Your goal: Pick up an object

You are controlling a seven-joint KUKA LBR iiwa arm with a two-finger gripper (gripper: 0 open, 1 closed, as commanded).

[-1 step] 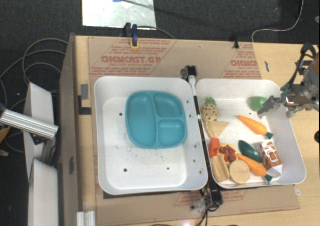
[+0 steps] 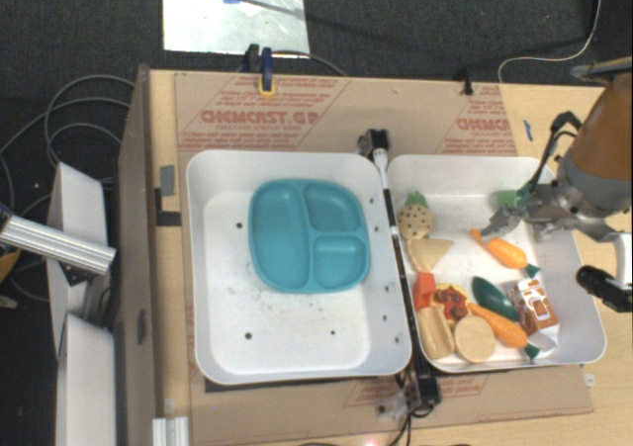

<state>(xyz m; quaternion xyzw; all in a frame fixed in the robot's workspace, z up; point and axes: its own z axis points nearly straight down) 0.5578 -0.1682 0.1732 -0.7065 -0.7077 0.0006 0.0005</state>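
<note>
We see an orange carrot-like toy (image 2: pixel 504 253) lying in the right bin (image 2: pixel 591 335), just below and slightly left of the gripper (image 2: pixel 522 212). We cannot tell whether anything is grasped there. Further below sit a dark green piece (image 2: pixel 492 297) and round slice (image 2: pixel 474 340); far left, a teal divided plate (image 2: pixel 308 236) rests in the left bin (image 2: pixel 223 335).

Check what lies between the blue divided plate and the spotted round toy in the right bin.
In the camera view, the bins' adjoining white rims separate the blue plate from the spotted toy; otherwise just bare bin floor.
</note>
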